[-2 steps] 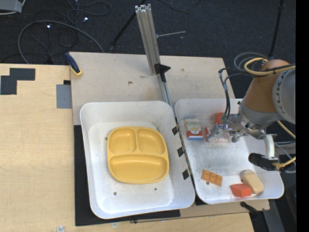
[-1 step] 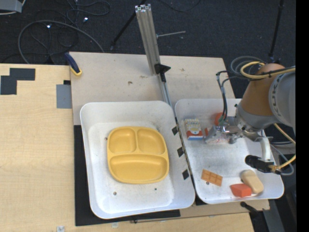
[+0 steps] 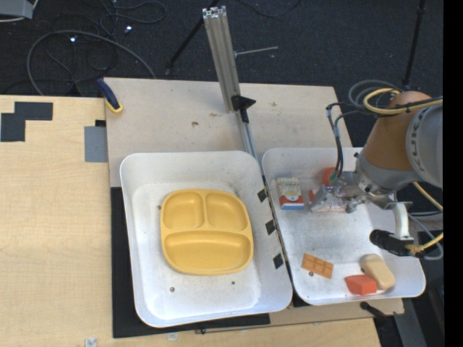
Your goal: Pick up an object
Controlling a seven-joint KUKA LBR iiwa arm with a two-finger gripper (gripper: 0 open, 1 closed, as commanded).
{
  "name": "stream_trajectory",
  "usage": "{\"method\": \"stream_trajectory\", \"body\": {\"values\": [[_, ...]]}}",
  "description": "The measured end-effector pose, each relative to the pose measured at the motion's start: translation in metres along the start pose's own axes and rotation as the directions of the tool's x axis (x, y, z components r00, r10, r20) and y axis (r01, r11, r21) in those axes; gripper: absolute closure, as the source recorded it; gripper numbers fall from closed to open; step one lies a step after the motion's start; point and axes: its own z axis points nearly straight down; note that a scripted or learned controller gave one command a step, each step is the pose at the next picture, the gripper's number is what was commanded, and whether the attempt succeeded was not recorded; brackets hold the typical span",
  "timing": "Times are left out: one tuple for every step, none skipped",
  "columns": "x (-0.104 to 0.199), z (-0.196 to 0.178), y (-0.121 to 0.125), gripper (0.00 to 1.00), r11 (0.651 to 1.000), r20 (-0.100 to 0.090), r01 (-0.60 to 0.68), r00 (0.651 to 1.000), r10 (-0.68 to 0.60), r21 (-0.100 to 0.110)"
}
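My gripper (image 3: 331, 199) is low in the right bin (image 3: 340, 291), near its back half. Just left of it stands a small white carton (image 3: 291, 192) with red and blue print. A red-orange object (image 3: 329, 175) shows partly behind the gripper, mostly hidden by it. Toward the front of the same bin lie an orange cracker-like square (image 3: 317, 265), a red block (image 3: 361, 285) and a tan bread-shaped piece (image 3: 378, 270) touching the block.
The left bin (image 3: 137, 194) holds a yellow divided plate (image 3: 206, 230). A metal post (image 3: 223, 56) rises behind the two bins. Black clips sit on the ridge between the bins. The arm's orange band (image 3: 391, 139) and cables hang over the right bin's back right corner.
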Motion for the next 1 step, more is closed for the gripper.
{"method": "stream_trajectory", "body": {"values": [[0.0056, -0.0448, -0.0025, 1.00, 1.000, 0.002, 0.003, 1.000, -0.003, -0.002]]}}
